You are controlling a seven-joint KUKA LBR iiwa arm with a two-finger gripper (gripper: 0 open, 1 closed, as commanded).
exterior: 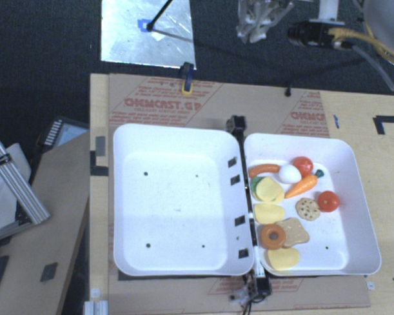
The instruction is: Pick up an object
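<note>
Gripper (256,23) high at the far side, over dark floor beyond the bench (263,101), well apart from both bins; too blurred to tell whether open or shut; nothing seen in it.

Left bin (176,185) and right bin (361,198) touching along the middle, joined by black clips.

All the toy food in the right bin, crowded toward its left half:
- sausage (264,169) near the far left corner; egg (289,173) just right of it, touching; tomato (302,166) against the egg's far side
- carrot (301,186) slanted below the egg, thick end toward the right
- second tomato (328,201) furthest right, a little apart from the rest; cookie (307,208) just beside it on the left
- yellow slice (270,190) by the inner wall, with a green piece (255,185) peeping out at its left edge; another yellow slice (268,213) right below
- donut (272,236) overlapping toast (294,232); third yellow slice (282,258) nearest the front wall, just below the donut

Silver sheet (146,29) on the floor at far left.
</note>
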